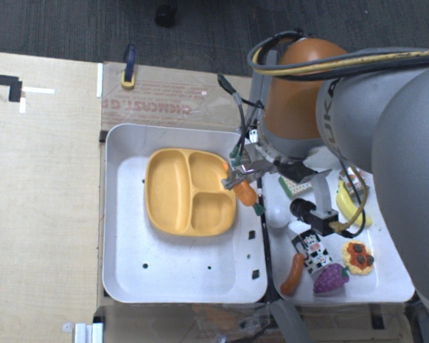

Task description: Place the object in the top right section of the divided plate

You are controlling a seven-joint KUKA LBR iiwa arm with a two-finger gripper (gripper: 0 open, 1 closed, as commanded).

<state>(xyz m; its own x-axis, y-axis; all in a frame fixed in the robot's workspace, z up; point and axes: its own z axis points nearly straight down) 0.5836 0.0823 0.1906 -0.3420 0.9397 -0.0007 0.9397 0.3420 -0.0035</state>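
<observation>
Claw point(242, 178) sits at the yellow divided plate point(189, 193) rim; you cannot tell its opening. Orange object point(246, 194) below it, partly hidden.

Even, fairly bright overhead light falls across the pale wooden bench top point(35, 190), with a soft glare on the left shallow white plastic bin point(169, 274). Shadows are faint and short. The large grey robot arm point(401, 145) looms close and slightly soft at the right edge.

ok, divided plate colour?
Yellow-orange, plain; the divided plate shows best in the camera view.
</observation>
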